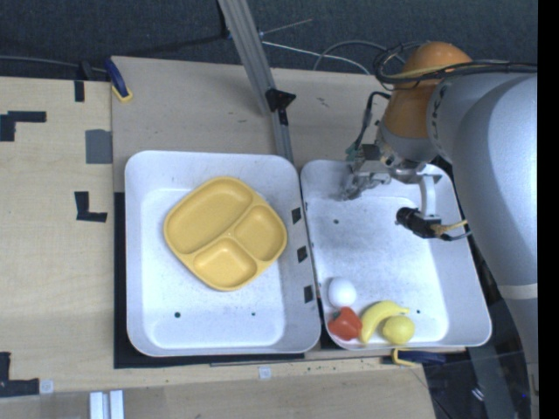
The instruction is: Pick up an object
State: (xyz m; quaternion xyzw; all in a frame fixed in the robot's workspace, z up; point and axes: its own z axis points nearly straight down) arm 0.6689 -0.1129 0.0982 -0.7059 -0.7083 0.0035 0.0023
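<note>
Nearest the camera, a banana [380, 316], a yellow fruit [398, 329], a red fruit [346, 323] and a white egg [341, 291] cluster at the near edge of the right bin [454, 278]. At that bin's far left corner is the hand [357, 184], low over its floor; whether it is clenched or released I cannot tell. Leftward, a yellow divided plate [224, 232] lies in the left bin [144, 260] on the counter [52, 260].

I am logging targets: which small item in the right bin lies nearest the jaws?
The white egg; the red item, banana and lemon lie farther.
</note>
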